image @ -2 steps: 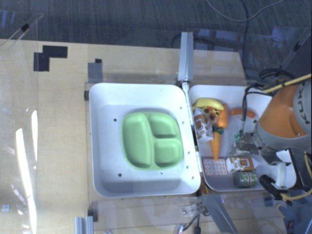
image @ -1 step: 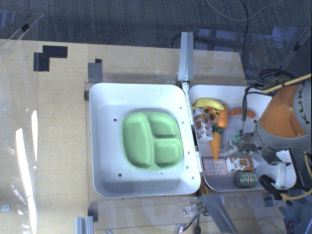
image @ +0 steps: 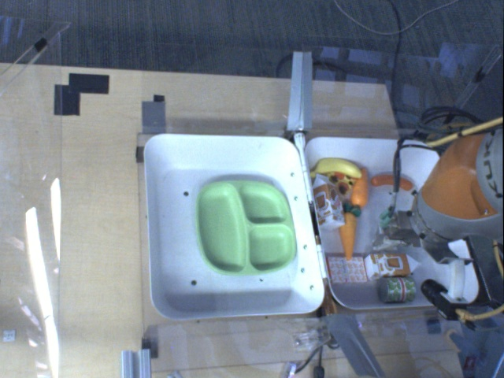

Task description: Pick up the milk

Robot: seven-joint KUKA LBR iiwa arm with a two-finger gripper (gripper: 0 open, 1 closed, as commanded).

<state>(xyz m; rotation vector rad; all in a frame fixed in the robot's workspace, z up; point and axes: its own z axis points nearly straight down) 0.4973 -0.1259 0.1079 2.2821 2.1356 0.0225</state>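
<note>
Milk seen as small carton in right bin, lying against left wall, just near of banana. Long axis ran far to near. Carrot lay just right of milk, touching or nearly so. Tool placed low over bin's right half, right of carrot; milk thus lay to tool's left, slightly farther. Tool's spread could not be told; nothing seen pinched. Leftward shift judged needed.
</note>
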